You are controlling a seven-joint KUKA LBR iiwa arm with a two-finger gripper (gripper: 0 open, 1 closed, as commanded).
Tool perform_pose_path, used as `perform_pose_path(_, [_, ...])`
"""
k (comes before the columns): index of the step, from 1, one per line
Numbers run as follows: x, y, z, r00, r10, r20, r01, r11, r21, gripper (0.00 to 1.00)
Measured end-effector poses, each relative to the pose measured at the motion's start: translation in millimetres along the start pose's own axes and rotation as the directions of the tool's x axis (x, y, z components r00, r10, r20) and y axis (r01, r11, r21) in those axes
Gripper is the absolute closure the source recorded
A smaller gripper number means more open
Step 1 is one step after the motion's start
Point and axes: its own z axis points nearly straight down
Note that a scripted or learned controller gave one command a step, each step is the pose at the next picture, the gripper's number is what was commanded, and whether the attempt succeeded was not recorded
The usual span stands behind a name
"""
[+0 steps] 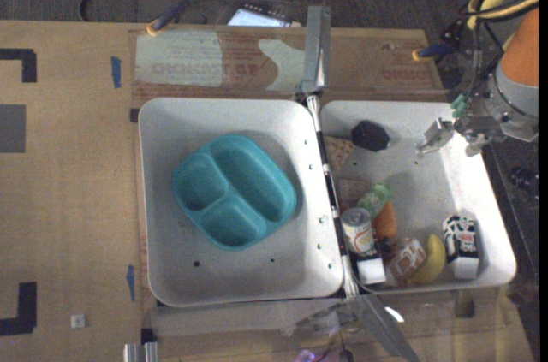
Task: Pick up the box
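A small black-and-white patterned box [462, 245] stands in the near right corner of the right bin [445, 181]. My gripper [451, 139] hovers over the far right part of that bin, well behind the box and apart from it. Its fingers [432, 136] are spread open with nothing between them. A second small white box [371, 270] lies at the bin's near left corner.
Along the right bin's left and near sides lie a black lump [370, 135], a green bottle [373, 198], a can [357, 229], an orange piece [386, 221] and a banana [431, 259]. A teal divided plate [234, 191] sits in the left bin [171, 129].
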Motion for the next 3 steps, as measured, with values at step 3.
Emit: perform_pose_path(3, [46.3,57.1,132.6,0.976,0.218,0.001,-0.218,0.976,0.000,0.00])
